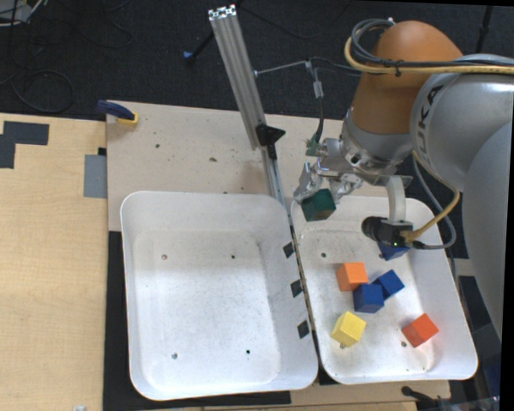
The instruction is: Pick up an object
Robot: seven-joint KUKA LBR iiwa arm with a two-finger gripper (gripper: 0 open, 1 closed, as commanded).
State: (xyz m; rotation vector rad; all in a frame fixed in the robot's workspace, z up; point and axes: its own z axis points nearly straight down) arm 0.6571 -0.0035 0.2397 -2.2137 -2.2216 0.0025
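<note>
One green block (318, 204) clenched between fingers (316, 191) above right bin's (455, 357) far-left rim.

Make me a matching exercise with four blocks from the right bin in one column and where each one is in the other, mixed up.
Things:
1. green block
2. yellow block
3. red block
4. orange block

Places:
A. near the bin's front right corner
B. at the gripper, above the bin's back edge
C. just left of the blue blocks
D. nearest the front, by the divider

Pairs: 1-B, 2-D, 3-A, 4-C
</note>
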